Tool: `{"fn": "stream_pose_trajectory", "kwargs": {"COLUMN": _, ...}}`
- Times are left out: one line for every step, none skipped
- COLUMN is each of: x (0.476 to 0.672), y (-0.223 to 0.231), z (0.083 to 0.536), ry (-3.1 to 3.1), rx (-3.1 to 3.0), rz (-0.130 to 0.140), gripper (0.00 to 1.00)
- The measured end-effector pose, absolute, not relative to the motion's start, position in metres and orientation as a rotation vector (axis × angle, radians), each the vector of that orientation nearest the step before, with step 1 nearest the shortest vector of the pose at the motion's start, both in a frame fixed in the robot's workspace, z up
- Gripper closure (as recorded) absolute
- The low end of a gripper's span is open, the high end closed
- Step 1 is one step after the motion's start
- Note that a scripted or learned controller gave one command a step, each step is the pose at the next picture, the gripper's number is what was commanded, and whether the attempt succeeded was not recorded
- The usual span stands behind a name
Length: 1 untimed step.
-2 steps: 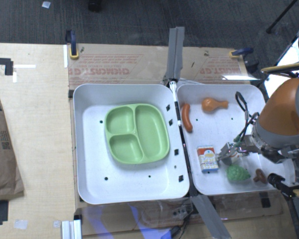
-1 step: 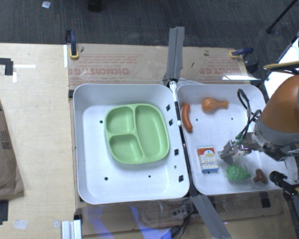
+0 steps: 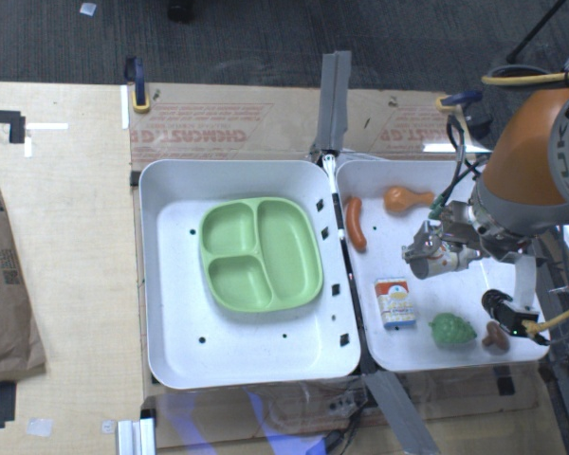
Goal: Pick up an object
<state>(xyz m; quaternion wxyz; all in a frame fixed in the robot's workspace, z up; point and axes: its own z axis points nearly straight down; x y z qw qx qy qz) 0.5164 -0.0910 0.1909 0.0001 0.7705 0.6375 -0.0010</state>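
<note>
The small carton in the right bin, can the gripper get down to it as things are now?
Probably yes: the small carton lies apart from its neighbours, with the gripper just up and right of it.

Green tray (image 3: 262,253): smooth matt plastic. White bins (image 3: 171,282): glossy plastic. Bench (image 3: 66,245): pale wood.

Grey arm (image 3: 512,202) — orange band, black cables.

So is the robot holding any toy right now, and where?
Cannot tell: the end effector hovers over the right bin, with no toy visible in it.
</note>
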Motion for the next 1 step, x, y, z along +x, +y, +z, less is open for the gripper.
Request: {"fn": "stream_pose_trajectory", "kwargs": {"x": 0.5114, "y": -0.0556, "z": 0.1902, "ry": 1.918, "rx": 2.491, "rz": -0.006, "gripper": 1.00}}
